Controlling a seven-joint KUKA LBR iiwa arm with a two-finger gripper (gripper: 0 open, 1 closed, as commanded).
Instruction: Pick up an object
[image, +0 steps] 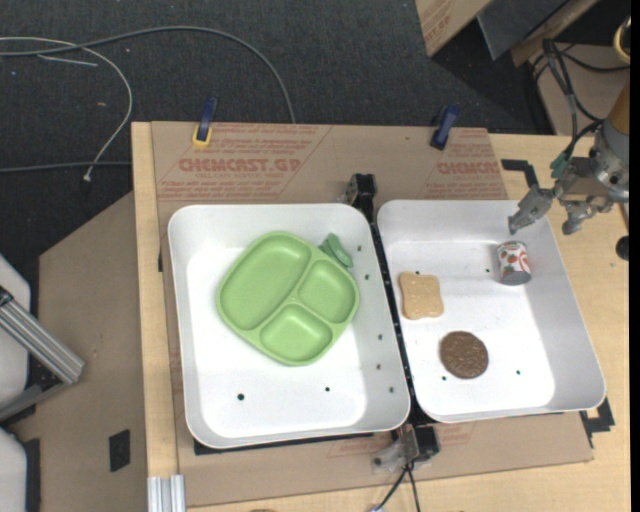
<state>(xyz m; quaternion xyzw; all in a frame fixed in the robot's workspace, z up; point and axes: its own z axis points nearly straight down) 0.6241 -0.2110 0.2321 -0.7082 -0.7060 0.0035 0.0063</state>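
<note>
Grey metal is poking in at the right side, where the arm (612, 160) is reaching over the far right corner of the right bin (570, 330). The claw (548, 212) is hanging at its end, up above the bin's far edge, and its two fingers are standing apart with nothing between them. One fingertip (524, 216) is pointing down toward a small red and white cup (513, 263), which is lying on its side just below the claw, near the bin's right wall. They are not touching.

Further from the claw, toward the left wall of that bin, a tan slice of bread (421, 295) is lying flat. A round brown cookie (464, 355) is sitting nearer the front. Bare white floor is showing between these three things, so each one has room around it.

Well away from the claw, the left bin (200, 380) is holding a green plate (288, 297) with three parts, and a small green thing (337, 250) is lying against its far edge. Both bins are sitting on a brown worktop (150, 300).
</note>
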